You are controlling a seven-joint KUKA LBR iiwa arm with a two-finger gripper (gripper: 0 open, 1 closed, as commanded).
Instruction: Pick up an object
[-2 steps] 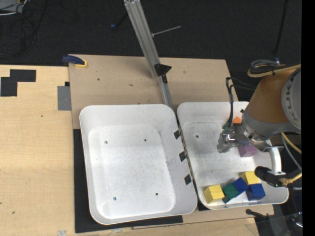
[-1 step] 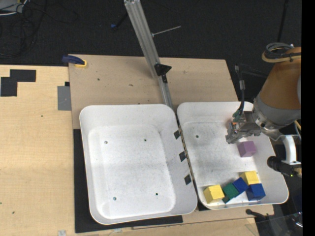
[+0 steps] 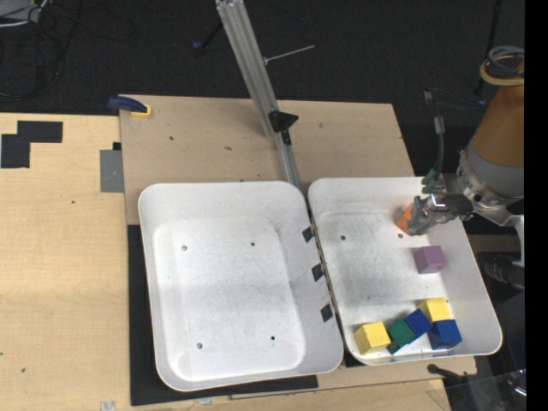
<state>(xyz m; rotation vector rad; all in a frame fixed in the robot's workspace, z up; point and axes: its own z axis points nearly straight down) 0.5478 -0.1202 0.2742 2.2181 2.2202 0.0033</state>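
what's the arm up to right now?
The gripper is down in the right bin, at an orange object near the far side; whether it has a grip isn't clear. A purple cube sits just nearer, and yellow, green and blue blocks cluster in the near corner.

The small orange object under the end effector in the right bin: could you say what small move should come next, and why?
Probably a short straight descent. The end effector sits right at the small orange object in the right white bin, partly covering it, and the grasp is not visibly made. The purple block lies apart.
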